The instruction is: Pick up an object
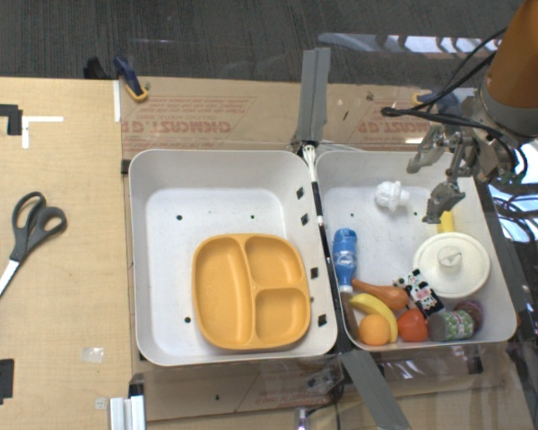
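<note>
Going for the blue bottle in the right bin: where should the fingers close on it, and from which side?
Grip the blue bottle across its mid-body, coming straight down from above. It appears to lie flat, long axis running up-down in the view, close beside the bin's left wall, with open floor on its right. The gripper should probably close left-right across the narrow width; the wall-side gap looks tight.

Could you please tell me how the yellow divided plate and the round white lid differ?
The yellow divided plate is far larger than the round white lid. The plate is a rounded rectangle with three compartments; the lid is circular with a knob. The plate sits in the left bin, the lid in the right.
</note>
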`<move>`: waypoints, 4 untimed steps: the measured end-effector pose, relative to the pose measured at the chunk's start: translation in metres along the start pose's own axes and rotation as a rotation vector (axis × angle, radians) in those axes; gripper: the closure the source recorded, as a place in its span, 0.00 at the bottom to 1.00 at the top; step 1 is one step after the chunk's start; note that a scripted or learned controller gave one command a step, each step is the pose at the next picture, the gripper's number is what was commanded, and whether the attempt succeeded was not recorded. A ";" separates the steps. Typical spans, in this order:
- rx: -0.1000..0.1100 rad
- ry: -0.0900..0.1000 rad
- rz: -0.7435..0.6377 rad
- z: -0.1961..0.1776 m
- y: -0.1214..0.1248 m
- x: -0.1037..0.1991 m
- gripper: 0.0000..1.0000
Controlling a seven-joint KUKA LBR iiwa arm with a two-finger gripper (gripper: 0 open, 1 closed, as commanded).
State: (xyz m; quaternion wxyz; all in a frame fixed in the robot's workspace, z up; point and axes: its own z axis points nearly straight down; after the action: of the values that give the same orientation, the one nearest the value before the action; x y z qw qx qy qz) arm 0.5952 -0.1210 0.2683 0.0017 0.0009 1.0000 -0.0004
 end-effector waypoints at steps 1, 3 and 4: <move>0.004 -0.019 -0.056 0.150 -0.002 0.062 0.00; 0.006 -0.016 0.074 0.158 -0.031 0.067 0.00; 0.000 -0.022 0.196 0.154 0.027 -0.036 0.00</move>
State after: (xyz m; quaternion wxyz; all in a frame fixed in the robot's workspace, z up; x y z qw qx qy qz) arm 0.6320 -0.0944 0.1143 0.0127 0.0986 0.9950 -0.0002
